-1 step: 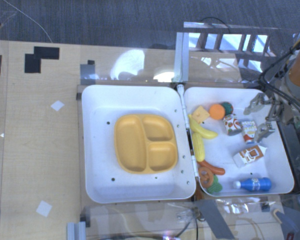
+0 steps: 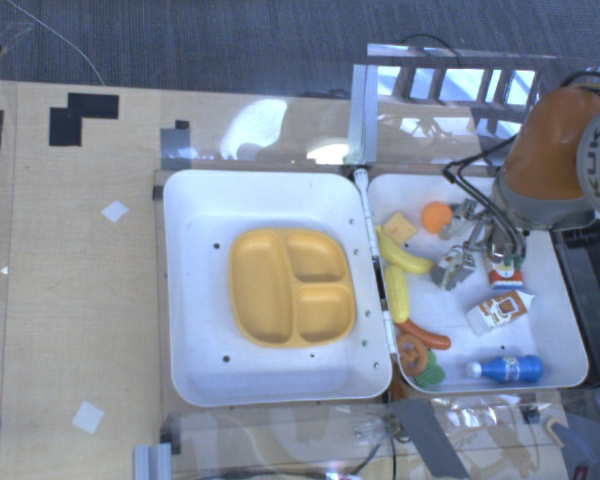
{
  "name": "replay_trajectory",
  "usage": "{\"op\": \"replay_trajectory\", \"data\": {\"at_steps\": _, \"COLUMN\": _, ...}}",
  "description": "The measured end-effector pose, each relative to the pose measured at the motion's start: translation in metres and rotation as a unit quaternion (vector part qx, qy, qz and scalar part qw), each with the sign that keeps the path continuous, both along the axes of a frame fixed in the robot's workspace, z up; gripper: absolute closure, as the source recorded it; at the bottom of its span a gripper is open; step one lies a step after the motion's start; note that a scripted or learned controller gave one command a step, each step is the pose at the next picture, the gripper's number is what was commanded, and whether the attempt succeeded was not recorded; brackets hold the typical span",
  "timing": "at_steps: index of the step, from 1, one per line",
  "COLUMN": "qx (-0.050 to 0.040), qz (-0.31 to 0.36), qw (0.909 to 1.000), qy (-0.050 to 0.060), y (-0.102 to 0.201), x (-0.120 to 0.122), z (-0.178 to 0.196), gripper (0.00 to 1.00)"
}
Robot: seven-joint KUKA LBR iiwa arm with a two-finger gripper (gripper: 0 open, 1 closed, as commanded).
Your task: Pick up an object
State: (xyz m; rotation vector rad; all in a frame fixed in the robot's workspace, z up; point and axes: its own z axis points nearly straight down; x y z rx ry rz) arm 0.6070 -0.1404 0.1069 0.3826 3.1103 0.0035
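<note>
The gripper (image 2: 458, 266) hangs low in the right bin (image 2: 570, 353), its 2 fingers (image 2: 448, 274) spread slightly with nothing visible between them; beneath and beside it lies bare white floor, so no object is held yet. The nearest candidates are the yellow banana (image 2: 404, 259) just to its left, the small carton (image 2: 500, 310) just below, and the orange ball (image 2: 437, 217) above-left.

To do this step well, I judge the arm should pick 1 clear target, centre the fingers across its narrow side, and descend fully before closing; the banana offers a slim body that suits a pinch, while the ball may roll away.

The right bin also holds a tan block (image 2: 399, 230) near the ball, a second yellow piece (image 2: 396, 292) along the divider, a red sausage-like item (image 2: 426, 334), a green-and-orange toy (image 2: 420, 362) in the lower corner, and a blue bottle (image 2: 508, 369) lying on its side. The left bin (image 2: 195, 268) holds 1 yellow sectioned tray (image 2: 292, 286).
</note>
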Motion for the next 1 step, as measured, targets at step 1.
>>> {"op": "replay_trajectory", "data": {"at_steps": 1, "qx": -0.0017, "qz": 0.067, "qw": 0.9977, "qy": 0.0, "y": -0.0296, "x": 0.0553, "z": -0.0102, "gripper": 0.0}}
